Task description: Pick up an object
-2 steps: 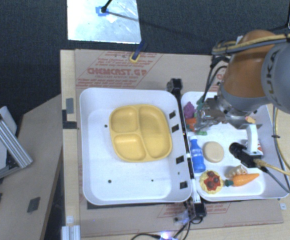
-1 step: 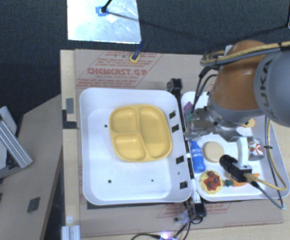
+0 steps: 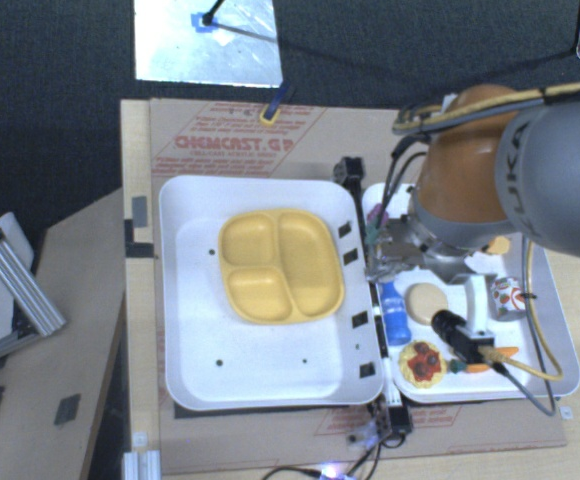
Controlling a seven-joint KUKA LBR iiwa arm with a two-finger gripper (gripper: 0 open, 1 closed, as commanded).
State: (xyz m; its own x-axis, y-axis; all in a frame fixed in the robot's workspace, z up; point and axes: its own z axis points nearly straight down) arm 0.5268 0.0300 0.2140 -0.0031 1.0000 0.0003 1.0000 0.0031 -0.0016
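Grey with an orange band, the arm (image 3: 515, 158) reaches in from the right and hangs over the upper part of the right bin (image 3: 490, 385). Its wrist covers the fingers, so I cannot tell whether they are clenched or released, nor whether anything sits between them.

The loose things lie in that bin, just below the wrist in the picture. A blue bottle (image 3: 394, 315) lies along the bin's left wall, nearest the wrist's metal end. Just right of the bottle is a round beige piece (image 3: 427, 300). Below both, in the bin's lower left corner, rests a small round pizza (image 3: 422, 363) with red topping. An orange carrot (image 3: 480, 368) lies just right of the pizza. A small white and orange thing (image 3: 508, 294) sits near the bin's right side, beside the arm; it is too small to tell what it is.

The left bin (image 3: 195, 298) holds a yellow plate (image 3: 278, 265) with three compartments, lying flat near its middle, well apart from the arm. Both bins rest on a cardboard sheet (image 3: 235, 143) on the tan surface (image 3: 75, 268).
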